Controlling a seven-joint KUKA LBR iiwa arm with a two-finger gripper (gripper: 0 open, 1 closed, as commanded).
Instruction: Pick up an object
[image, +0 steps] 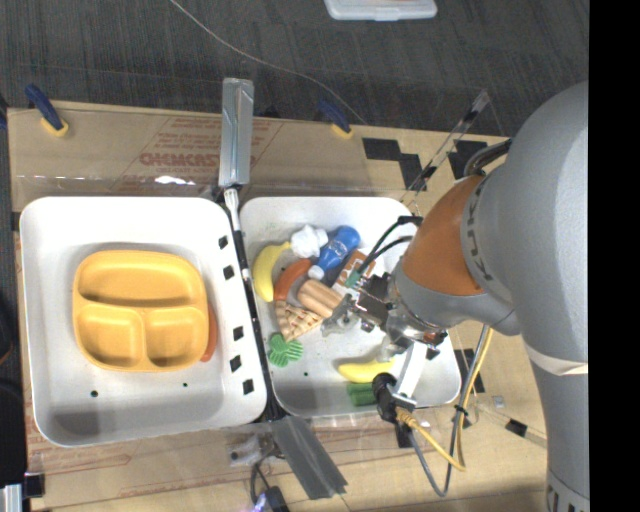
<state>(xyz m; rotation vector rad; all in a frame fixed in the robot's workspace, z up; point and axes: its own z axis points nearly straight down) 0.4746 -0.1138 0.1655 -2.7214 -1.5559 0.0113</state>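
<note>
The right bin (440, 375) holds a heap of toys: a yellow banana (264, 272), a white piece (306, 240), a blue bottle (341, 243), an orange-red piece (291, 277) and a tan ribbed object (304, 306). A green spiky toy (285, 351) lies in front of the heap. A second yellow banana (364, 372) and a green block (360, 393) sit by the bin's front wall. My gripper (343, 308) is low in this bin, right beside the tan ribbed object's right end. The grey wrist hides much of the bin's right half.
The left bin (50, 400) carries a yellow divided tray (141, 305). A ridge with black clips (243, 320) separates the two bins. Cables hang off the arm over the right bin's front right corner (440, 440).
</note>
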